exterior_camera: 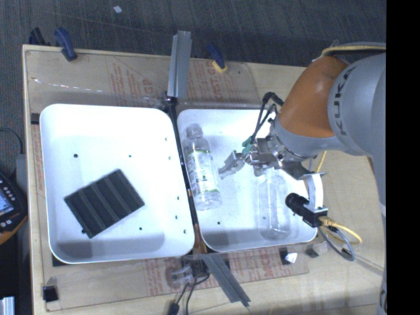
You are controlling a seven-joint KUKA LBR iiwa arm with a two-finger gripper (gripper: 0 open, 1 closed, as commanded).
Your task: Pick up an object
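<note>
Two clear plastic bottles lie in the right bin (226,240). One bottle (201,168) rests along the bin's left wall, its cap toward the far end and a green-tinted label round its middle. The other bottle (273,205) lies toward the right side, near the front wall, just below the arm's wrist. The gripper (231,163) hangs between them — closer to the labelled bottle, its metal tips low over the white floor. Nothing shows between those tips, but whether they are spread or closed cannot be told from this angle. In the left bin (49,176) a dark ribbed panel (104,202) lies flat, turned at a slant — well apart from the arm (328,104).
</note>
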